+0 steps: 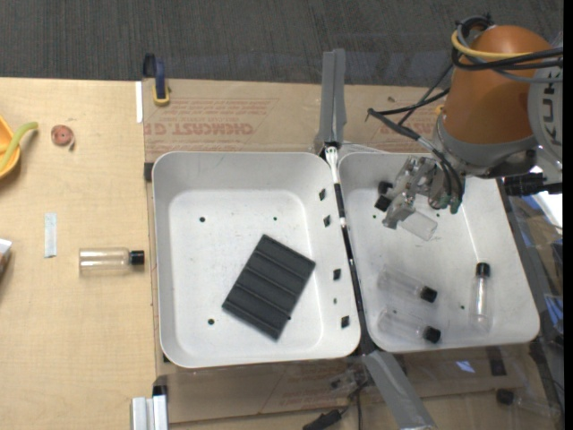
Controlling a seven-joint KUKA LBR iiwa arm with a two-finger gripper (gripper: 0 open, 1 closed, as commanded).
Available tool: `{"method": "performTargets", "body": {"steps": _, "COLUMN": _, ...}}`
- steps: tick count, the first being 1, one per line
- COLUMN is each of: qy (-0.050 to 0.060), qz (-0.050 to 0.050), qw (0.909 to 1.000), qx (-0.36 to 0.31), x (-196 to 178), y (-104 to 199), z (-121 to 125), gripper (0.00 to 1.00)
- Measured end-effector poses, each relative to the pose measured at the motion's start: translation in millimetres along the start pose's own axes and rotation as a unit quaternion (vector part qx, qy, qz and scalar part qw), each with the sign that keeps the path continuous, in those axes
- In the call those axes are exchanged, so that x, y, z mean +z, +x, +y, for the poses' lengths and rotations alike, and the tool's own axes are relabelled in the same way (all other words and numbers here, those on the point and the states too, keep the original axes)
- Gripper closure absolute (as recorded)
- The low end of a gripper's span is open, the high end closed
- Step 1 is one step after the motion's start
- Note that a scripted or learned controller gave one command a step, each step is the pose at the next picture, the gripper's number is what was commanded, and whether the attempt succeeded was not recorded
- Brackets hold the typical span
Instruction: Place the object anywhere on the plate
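A dark grey ribbed plate (269,287) lies at a slant on the floor of the left bin (179,186). My gripper (407,211) hangs over the upper middle of the right bin (510,240), well right of the plate. A pale translucent piece (420,227) shows just below the gripper's tip; whether it is held or lies on the bin floor is unclear. Three clear vials with black caps lie in the right bin: one (482,292) at the right, one (405,286) in the middle, one (407,326) near the front wall.
A raised divider (343,240) with black clips separates the two bins. Outside the bins, a clear vial (106,258) lies on the wooden bench at the left, with a small white strip (50,236) beside it. Cables (407,119) trail from the arm.
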State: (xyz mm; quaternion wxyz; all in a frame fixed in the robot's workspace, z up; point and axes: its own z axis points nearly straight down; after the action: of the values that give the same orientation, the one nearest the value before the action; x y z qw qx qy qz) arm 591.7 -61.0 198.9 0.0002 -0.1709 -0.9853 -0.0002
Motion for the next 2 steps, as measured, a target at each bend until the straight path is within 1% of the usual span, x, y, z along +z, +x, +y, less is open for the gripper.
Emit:
{"method": "performTargets", "body": {"steps": 1, "qy": -0.001, "qz": -0.002, "qw": 0.9946, "qx": -0.104, "x": -75, "y": 4, "z": 130, "gripper": 1.00}}
{"method": "performTargets", "body": {"steps": 2, "qy": 0.000, "qz": 0.000, "qw": 0.9848, "qx": -0.173, "x": -46, "y": 84, "z": 167, "gripper": 1.00}}
